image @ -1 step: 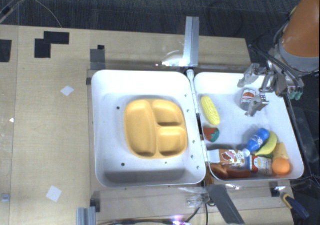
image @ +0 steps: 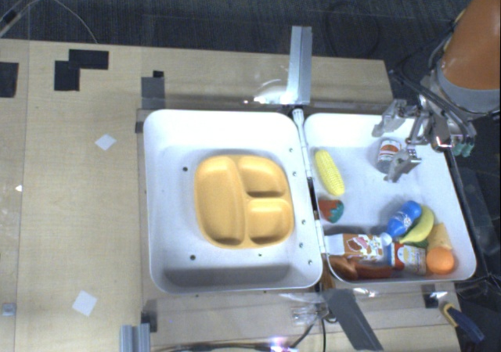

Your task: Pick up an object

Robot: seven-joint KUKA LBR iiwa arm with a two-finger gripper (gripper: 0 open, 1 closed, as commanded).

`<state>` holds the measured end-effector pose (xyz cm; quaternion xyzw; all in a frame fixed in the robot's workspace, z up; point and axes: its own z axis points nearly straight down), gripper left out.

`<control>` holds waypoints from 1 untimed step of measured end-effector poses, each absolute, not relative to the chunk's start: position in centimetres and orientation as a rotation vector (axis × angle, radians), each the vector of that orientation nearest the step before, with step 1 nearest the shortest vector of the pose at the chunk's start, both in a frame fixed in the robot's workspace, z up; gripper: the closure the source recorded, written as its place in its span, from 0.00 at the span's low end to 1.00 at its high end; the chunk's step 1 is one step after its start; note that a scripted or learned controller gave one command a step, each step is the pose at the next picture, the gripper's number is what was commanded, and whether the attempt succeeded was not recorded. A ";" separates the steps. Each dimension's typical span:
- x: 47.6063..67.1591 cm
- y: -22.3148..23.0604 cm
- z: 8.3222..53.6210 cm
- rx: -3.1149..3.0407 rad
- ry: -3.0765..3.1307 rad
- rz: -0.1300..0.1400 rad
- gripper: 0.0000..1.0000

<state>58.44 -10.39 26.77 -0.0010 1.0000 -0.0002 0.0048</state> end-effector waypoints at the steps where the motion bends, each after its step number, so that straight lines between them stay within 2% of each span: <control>1: 54.4 -14.3 17.9 -0.062 3.139 0.000 0.00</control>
